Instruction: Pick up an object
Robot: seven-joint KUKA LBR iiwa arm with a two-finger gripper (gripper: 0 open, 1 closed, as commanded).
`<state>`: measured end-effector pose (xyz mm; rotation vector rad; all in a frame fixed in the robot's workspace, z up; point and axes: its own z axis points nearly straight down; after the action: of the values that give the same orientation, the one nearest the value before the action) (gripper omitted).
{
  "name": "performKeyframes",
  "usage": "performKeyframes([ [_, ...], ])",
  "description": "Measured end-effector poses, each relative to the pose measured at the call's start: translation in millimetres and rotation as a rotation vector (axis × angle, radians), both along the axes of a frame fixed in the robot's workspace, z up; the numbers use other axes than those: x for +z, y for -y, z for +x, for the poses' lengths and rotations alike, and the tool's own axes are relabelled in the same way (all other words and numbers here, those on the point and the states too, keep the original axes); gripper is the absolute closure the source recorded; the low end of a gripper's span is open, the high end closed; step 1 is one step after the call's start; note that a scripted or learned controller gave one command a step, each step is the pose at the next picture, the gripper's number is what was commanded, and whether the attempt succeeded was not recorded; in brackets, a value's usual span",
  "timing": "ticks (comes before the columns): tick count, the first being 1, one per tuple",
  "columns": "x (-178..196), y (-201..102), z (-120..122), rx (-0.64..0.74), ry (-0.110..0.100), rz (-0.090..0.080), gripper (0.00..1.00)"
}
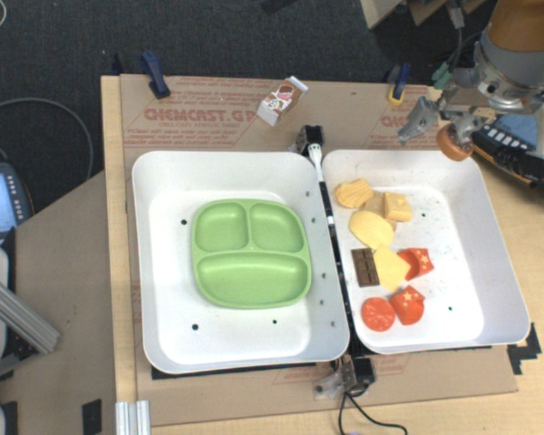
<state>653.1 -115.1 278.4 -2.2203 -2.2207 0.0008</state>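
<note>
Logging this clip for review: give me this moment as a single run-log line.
phase: pre-grasp | gripper: above right bin's far edge, holding nothing | targets: toy food pieces in right bin | left bin: green divided plate

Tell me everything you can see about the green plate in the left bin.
The green divided plate looks like smooth moulded plastic, pale lime, a rounded rectangle with three compartments: two smaller ones at the far side and one wide one nearer the camera. It lies flat and upright near the middle of the left white bin, resting on its floor. Nothing sits in it.
</note>
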Motion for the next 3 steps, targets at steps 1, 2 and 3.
performKeyframes([
  [1,-145.9,2.1,-45.6,-0.002,-0.015,0.002,0.00],
  [2,-190.0,6.0,10.9,-0.001,-0.002,0.006,0.00],
  [3,-187.7,59.5,14.1,-0.004,-0.009,0.011,0.00],
])
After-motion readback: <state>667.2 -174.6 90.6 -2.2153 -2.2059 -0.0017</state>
